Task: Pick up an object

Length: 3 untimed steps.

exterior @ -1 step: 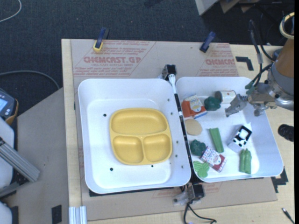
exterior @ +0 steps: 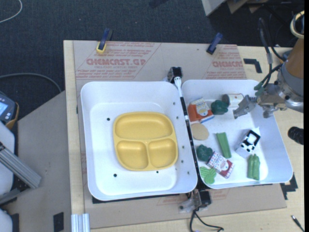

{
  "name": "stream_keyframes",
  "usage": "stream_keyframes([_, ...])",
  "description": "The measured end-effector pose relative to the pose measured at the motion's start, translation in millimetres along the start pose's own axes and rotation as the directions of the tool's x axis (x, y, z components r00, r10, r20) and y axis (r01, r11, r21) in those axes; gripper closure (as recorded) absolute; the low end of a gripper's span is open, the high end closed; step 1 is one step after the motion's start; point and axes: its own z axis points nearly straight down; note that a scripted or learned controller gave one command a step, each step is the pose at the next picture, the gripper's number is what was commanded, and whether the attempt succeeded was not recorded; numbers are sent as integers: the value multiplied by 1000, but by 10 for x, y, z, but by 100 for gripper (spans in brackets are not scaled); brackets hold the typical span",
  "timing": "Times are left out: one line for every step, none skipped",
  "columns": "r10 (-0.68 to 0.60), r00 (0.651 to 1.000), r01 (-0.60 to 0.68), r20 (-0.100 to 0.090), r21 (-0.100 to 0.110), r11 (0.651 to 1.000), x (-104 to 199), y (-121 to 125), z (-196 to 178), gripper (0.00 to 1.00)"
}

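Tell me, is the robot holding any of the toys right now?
No. The gripper hangs open over the right bin, and nothing sits between its fingers. The toys, like the black-and-white cow, lie in the bin.

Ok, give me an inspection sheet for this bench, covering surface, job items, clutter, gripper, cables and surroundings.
Surface: brown board bearing two white bins, left bin and right bin.
Job's things: right bin holds small items, among them a black-and-white cow toy, green stick, orange carton, tan disc.
Clutter: yellow divided tray in left bin.
Gripper: gripper over right bin's upper part, nothing between fingers.
Cables: black cable at upper right; white cable on floor.
Surroundings: dark carpet.
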Motion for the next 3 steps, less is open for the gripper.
stream_keyframes([1,1000,-1,-1,5,1000,-40,-22,437,0])
stream_keyframes([0,1000,0,-2,7,1000,70,-57,974,0])
stream_keyframes([0,1000,0,-1,4,1000,103,33,1536,0])
